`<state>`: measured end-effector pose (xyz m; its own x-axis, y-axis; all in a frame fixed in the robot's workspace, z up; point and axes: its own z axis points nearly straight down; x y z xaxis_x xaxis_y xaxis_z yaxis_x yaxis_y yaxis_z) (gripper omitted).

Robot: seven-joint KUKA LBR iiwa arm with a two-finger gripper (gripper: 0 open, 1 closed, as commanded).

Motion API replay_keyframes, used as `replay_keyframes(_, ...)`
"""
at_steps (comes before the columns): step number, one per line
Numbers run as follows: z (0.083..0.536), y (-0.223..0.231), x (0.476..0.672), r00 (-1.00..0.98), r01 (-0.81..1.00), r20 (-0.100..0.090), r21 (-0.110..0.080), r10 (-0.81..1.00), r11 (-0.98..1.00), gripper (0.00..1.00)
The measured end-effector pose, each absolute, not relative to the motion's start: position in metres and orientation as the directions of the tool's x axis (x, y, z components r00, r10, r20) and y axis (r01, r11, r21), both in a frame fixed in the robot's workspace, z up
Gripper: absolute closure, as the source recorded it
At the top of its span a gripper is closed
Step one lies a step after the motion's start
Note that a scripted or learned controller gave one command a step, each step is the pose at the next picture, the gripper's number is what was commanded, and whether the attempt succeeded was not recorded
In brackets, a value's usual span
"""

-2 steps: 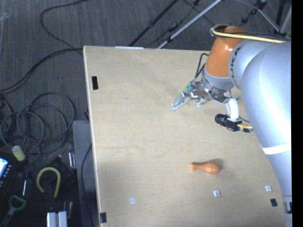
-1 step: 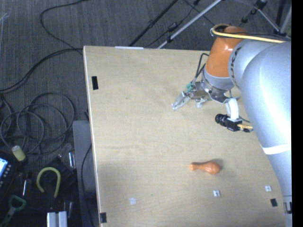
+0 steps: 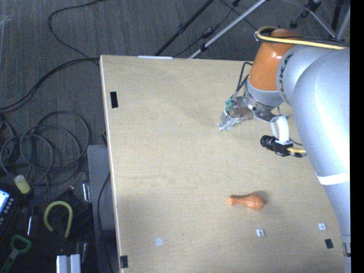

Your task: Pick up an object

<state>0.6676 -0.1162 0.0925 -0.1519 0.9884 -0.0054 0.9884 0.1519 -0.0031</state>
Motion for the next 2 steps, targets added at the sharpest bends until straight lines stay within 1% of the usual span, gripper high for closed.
replay_keyframes(1,0.256,-0.215,0.668,-0.332,0.943,-0.005,-0.001,0.943,0.332,1.0)
replay_keyframes(2,0.195,-0.15,0.611,-0.43,0.903,0.002,-0.002,0.903,0.43,1.0)
